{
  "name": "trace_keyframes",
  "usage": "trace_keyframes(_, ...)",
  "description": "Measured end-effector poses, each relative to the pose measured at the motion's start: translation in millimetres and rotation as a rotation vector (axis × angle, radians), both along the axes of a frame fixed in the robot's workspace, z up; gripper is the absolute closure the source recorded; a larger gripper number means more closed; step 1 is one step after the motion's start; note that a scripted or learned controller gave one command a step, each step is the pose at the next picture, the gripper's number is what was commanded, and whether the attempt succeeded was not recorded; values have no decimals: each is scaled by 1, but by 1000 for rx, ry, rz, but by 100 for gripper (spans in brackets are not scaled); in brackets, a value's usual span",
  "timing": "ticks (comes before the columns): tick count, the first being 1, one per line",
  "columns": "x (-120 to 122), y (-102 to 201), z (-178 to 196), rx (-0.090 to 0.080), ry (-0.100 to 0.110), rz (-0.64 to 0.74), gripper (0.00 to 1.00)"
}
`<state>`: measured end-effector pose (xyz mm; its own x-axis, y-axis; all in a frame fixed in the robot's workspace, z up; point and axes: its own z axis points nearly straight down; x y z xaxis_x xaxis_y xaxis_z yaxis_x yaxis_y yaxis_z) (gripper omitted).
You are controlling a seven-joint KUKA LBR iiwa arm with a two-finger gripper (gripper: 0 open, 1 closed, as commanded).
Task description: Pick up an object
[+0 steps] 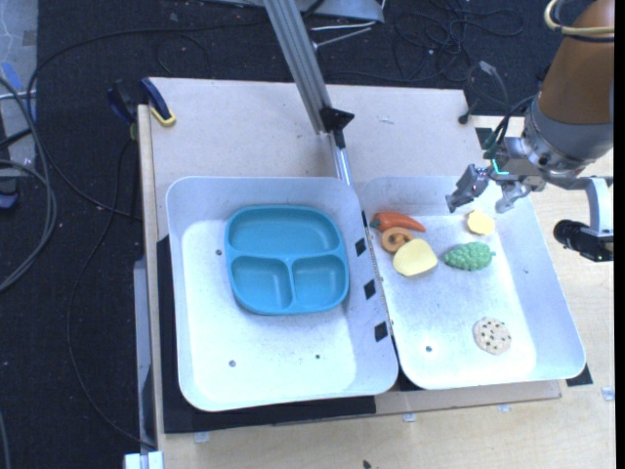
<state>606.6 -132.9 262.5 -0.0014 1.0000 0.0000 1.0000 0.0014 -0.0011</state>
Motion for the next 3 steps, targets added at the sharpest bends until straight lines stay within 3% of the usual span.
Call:
trace_keyframes(1,0,0,1,0,-1,0,0)
trace_keyframes(3,-1,-1,-110,0,4,-3,0)
